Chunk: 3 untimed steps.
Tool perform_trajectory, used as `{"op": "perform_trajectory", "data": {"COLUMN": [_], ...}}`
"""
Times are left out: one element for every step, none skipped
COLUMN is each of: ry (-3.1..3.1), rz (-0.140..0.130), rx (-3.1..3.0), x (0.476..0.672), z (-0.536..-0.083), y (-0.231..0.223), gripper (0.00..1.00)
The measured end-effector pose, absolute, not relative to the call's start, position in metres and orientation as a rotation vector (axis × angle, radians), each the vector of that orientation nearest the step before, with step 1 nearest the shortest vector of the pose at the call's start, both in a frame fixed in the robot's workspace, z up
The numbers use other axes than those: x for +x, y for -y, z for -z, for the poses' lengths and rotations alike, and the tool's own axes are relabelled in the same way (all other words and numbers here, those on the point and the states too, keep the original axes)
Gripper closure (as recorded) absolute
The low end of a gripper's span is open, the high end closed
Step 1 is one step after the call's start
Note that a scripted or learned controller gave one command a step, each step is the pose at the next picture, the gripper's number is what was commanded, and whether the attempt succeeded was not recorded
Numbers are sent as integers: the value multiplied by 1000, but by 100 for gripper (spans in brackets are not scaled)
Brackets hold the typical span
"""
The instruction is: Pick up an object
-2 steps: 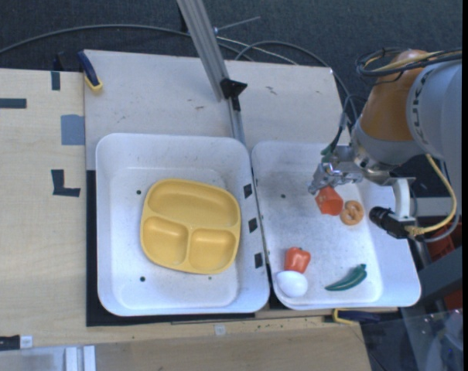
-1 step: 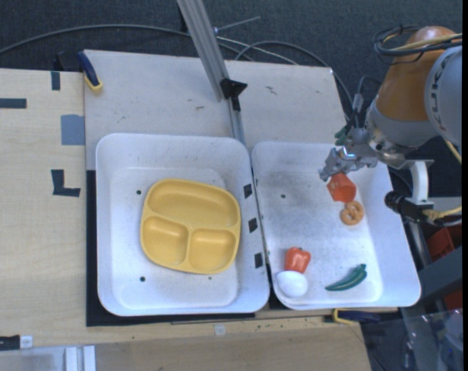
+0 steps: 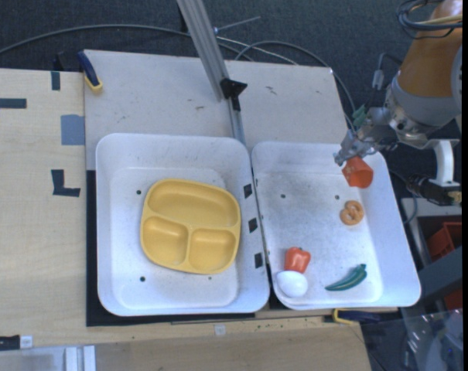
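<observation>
- Where the grey arm point(image 3: 427, 76) reaches in from the right, we see its pincer point(image 3: 351, 154) hanging over the upper right corner of the right bin point(image 3: 396, 230).
- We cannot tell how the pincer stands, since the wrist hides most of it from above.
- We find an orange-red block point(image 3: 359, 172) directly below the pincer tip, touching or nearly touching it; whether it is gripped or merely lying under the tip, we cannot tell.
- We see a small tan ring-shaped piece, like a toy doughnut point(image 3: 352, 212), lying in the same bin a little below the block and apart from it.
- Toward the near edge of that bin we note a red pepper-like toy point(image 3: 297, 260), and just beside it, at the lower left corner, a white egg-shaped object point(image 3: 292, 284).
- We see a curved green piece point(image 3: 347, 278) lying to the right of those two, near the front wall.
- Moving leftward, we come to the left bin point(image 3: 110, 207), which touches the right one along their shared edge and holds a yellow divided plate point(image 3: 190, 226) with three compartments.
- Both bins rest on the pale tabletop point(image 3: 156, 91), where a metal pole point(image 3: 206, 37) slants up from behind the bins.
</observation>
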State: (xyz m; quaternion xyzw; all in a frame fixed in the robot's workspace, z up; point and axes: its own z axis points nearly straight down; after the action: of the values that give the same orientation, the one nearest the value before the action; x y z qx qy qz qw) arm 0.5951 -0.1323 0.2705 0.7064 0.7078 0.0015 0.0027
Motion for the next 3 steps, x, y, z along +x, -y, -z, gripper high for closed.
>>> {"op": "perform_trajectory", "data": {"ry": [-2223, -2228, -2229], "rz": [0, 2, 2], "rx": [2219, 2218, 2217], "x": [595, 576, 570], "z": [-278, -273, -259], "y": [132, 83, 39], "gripper": [100, 100, 100]}}
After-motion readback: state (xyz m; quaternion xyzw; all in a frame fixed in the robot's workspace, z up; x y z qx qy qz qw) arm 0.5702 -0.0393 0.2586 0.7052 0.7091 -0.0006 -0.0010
